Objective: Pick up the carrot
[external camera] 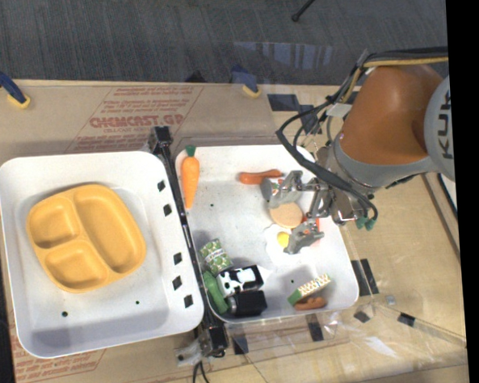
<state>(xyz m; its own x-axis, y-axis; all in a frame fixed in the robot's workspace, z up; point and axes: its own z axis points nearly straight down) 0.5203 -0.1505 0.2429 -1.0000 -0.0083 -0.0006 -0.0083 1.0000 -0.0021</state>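
The carrot (190,175) lay in the right bin (341,257), pressed along its left wall near the far left corner, green top toward the far edge. That spot was the likely trouble: a finger coming down on the wall side had little room, so the end effector (294,215) could strike the rim or nudge the carrot up against the wall rather than close round it. The end effector stood well apart from the carrot, toward the bin's right side, its fingers spread with nothing between them, over a round tan piece (286,215) and a yellow bit (282,240). A sausage (259,177) lay between it and the carrot and might be clipped on the way across. The arm (385,125) reached in over the right edge, wrist bent down into the bin.
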